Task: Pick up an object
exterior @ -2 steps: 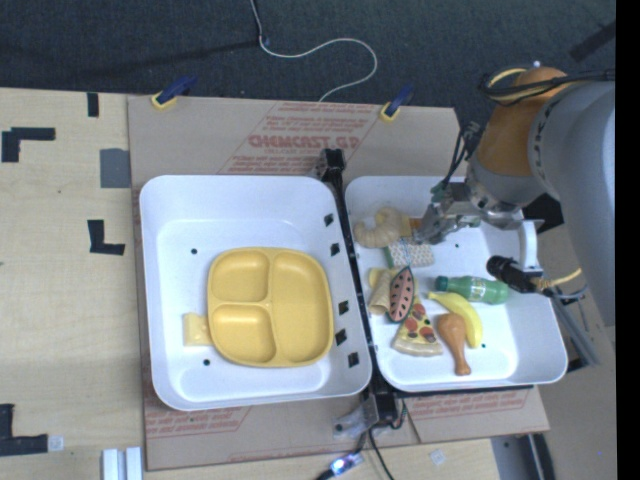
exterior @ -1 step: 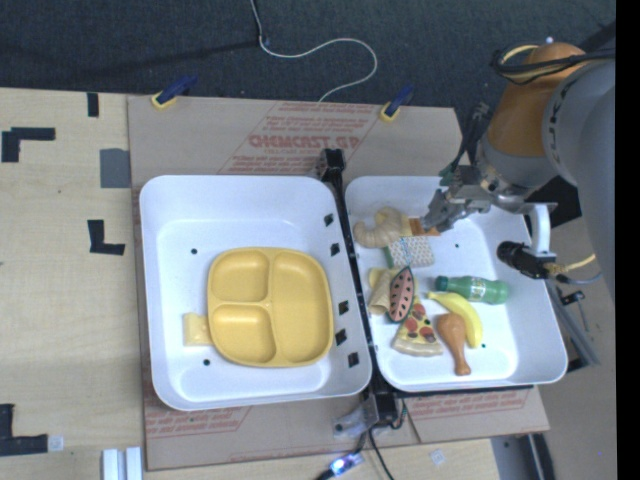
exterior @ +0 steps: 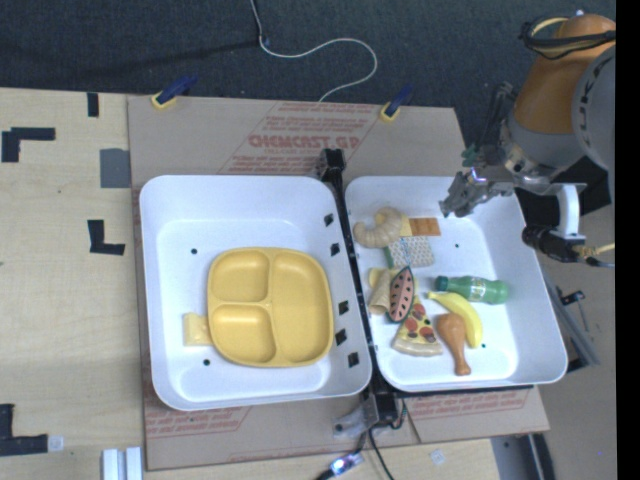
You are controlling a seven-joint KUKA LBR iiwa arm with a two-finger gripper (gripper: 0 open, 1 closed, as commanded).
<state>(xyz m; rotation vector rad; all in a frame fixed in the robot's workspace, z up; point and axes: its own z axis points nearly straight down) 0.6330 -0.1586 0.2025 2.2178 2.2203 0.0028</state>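
Note:
The right bin point(exterior: 528, 340) holds several toy foods: a beige ginger-like piece point(exterior: 378, 228), an orange cracker point(exterior: 424, 227), a grey speckled piece point(exterior: 412, 252), a watermelon slice point(exterior: 401, 293), a pizza slice point(exterior: 416, 334), a green bottle point(exterior: 472, 289), a banana point(exterior: 462, 316) and a drumstick point(exterior: 453, 340). My gripper point(exterior: 463, 197) hangs over this bin's back right part, just right of the cracker and apart from it. Nothing is visibly held.
The left bin point(exterior: 160, 228) carries a yellow divided plate point(exterior: 270, 306) with a small pale block point(exterior: 194, 329) at its left side. A black divider point(exterior: 345, 258) joins the bins. A white cable point(exterior: 320, 48) lies behind the bench.

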